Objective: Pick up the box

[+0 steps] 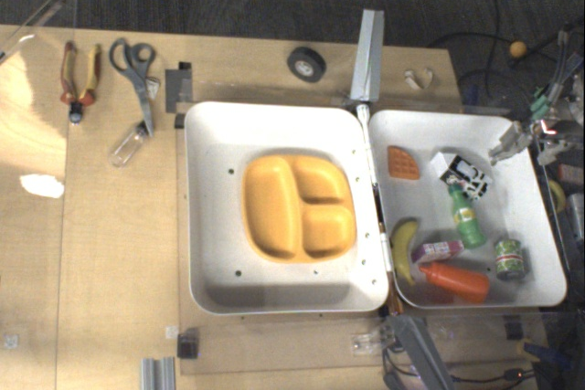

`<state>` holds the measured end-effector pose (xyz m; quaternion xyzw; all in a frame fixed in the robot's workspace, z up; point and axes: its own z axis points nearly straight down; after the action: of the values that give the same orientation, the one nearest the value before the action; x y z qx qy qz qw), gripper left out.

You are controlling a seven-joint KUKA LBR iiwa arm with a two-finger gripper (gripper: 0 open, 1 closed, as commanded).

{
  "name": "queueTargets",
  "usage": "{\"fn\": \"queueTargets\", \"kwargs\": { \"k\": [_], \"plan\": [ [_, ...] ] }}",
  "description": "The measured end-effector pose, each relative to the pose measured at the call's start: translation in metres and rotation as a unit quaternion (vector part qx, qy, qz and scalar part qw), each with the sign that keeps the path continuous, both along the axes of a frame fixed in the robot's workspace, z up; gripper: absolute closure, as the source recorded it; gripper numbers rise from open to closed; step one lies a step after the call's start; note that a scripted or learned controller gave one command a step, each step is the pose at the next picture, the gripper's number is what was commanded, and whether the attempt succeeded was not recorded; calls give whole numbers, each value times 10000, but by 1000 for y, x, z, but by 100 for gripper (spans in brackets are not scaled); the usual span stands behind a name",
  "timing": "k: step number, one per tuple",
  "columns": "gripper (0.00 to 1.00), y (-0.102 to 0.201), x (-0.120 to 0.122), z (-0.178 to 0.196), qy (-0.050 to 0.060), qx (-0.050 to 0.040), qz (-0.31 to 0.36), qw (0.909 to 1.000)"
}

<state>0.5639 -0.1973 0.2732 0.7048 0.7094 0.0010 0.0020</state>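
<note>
In the right bin point(539, 224), drop squarely over the box point(465, 177), clear of the green bottle point(467, 221); can't tell the gripper's point(508, 144) jaw state.

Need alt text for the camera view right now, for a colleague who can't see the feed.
The gripper hangs over the right bin's upper right edge, apart from the small black-and-white box lying among a green bottle, banana, can and other items. The left bin holds a yellow divided tray.
</note>
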Motion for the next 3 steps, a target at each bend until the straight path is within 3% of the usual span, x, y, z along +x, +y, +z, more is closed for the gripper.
{"fn": "queueTargets", "kwargs": {
  "k": [1, 2, 3],
  "plan": [
    [0, 31, 50, -72, 8, 5, 67, 10000],
    [0, 85, 13, -179, -15, 0, 822, 9966],
    [0, 90, -42, -183, -67, -18, 1220, 9925]
  ]
}}
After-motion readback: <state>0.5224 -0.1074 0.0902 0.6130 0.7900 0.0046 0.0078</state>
